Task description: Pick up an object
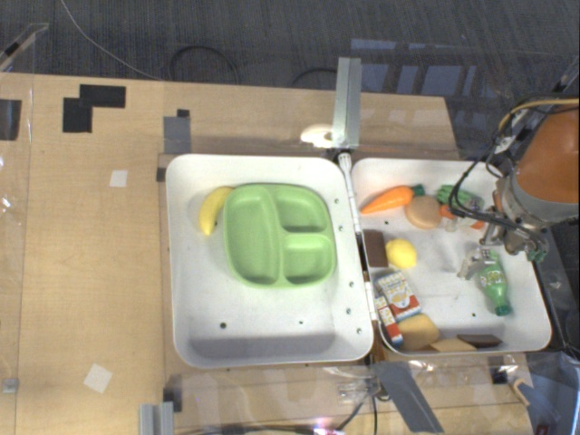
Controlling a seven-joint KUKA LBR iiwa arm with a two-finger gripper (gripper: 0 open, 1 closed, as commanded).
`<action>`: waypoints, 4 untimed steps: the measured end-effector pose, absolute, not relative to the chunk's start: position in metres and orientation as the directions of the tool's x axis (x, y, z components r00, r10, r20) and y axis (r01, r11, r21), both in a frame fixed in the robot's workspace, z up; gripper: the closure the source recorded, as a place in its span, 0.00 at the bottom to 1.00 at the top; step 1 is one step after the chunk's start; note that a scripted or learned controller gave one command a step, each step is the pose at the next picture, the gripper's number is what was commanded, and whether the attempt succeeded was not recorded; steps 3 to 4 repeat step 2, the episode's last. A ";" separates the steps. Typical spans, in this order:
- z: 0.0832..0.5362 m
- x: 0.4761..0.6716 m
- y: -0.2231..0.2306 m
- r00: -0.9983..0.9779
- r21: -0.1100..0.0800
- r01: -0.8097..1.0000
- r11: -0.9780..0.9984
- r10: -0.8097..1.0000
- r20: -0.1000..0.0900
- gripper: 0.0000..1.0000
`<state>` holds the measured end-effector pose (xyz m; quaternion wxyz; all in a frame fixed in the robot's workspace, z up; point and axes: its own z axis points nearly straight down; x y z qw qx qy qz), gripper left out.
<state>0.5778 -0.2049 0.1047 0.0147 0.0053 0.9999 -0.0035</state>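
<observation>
My gripper (478, 259) hangs low over the right part of the right bin (535, 338), below the grey wrist and the orange band (551, 157). Just under it and to its right lies a green bottle (497, 290), close to the gripper's tip; whether they touch is unclear. To the left of it rest a yellow lemon (401, 254), a tan round piece (423, 212) and an orange carrot (390, 199). A small red and white box (396, 297) lies towards the front of the bin, with a brown lump (420, 330) beside it.
The left bin (190, 333) holds a green divided plate (276, 234) and a banana (213, 208) at the plate's left. A dark bar (373, 246) lies by the right bin's left wall. Cables loop around the wrist. A metal post (347, 102) stands behind the bins.
</observation>
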 end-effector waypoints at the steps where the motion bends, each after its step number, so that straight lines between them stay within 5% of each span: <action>1: 0.089 0.584 -0.205 -0.995 -0.004 -0.103 0.995 -0.103 -0.012 0.00; 2: 0.105 0.589 -0.204 -0.994 -0.010 -0.105 0.994 -0.105 -0.029 1.00; 4: 0.105 0.589 -0.204 -0.994 -0.010 -0.105 0.994 -0.105 -0.029 1.00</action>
